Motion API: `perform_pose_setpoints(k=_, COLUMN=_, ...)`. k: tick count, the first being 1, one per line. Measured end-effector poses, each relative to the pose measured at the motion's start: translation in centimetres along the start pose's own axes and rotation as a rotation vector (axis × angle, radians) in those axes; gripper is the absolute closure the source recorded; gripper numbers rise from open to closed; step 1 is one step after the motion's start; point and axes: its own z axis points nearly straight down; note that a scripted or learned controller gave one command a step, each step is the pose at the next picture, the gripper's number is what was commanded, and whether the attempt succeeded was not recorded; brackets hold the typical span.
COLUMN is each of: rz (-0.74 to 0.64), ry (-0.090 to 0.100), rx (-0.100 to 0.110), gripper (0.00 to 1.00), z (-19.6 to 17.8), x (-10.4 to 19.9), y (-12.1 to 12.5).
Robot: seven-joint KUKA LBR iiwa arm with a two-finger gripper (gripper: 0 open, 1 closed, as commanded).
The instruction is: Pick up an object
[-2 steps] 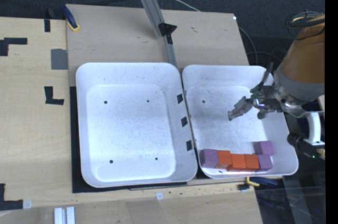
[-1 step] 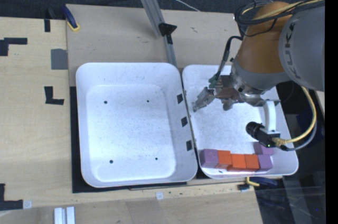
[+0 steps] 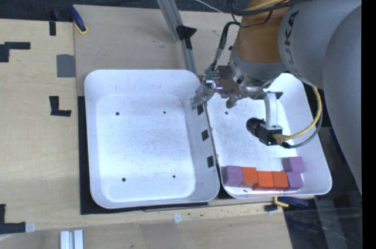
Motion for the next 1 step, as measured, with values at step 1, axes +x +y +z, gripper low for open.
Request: perform_pose_setpoints(k=1, rz=0.009, ry=-0.005, rx=0.006, gripper=0.0, z=5.56, x=-2.55, y=2.27)
